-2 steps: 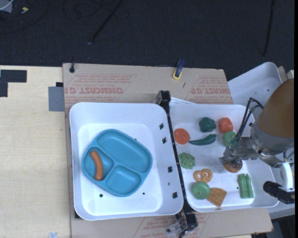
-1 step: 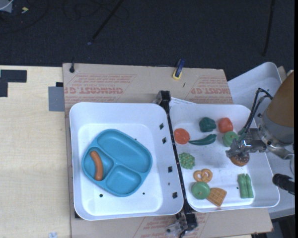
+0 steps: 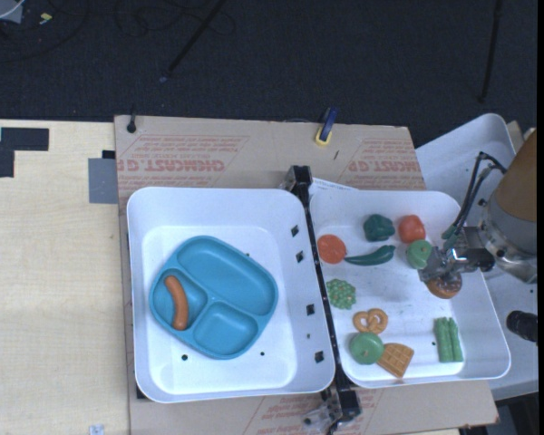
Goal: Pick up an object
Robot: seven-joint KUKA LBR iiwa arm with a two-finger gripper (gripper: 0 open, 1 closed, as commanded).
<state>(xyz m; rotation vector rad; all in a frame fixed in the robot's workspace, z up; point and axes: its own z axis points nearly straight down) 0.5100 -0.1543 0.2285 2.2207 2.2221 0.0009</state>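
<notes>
The brown round toy (image 3: 445, 287) is crowded by the gripper (image 3: 440, 265), its spread unclear, so the green ball (image 3: 419, 254) could be nudged.

— The two white bins (image 3: 218, 383): what are they made of?

— Smooth plastic with a dull sheen. The blue tray (image 3: 236, 284) in the left one is glossier plastic.

— And underneath?

— Matt brown cardboard (image 3: 218, 152) with red print, lying on a pale bench (image 3: 45, 288) with a wood-grain look.

— The sausage (image 3: 176, 301)?

— Shiny, probably moulded plastic; it is too small to be sure. The gripper (image 3: 446, 263) looks like bare metal.
</notes>
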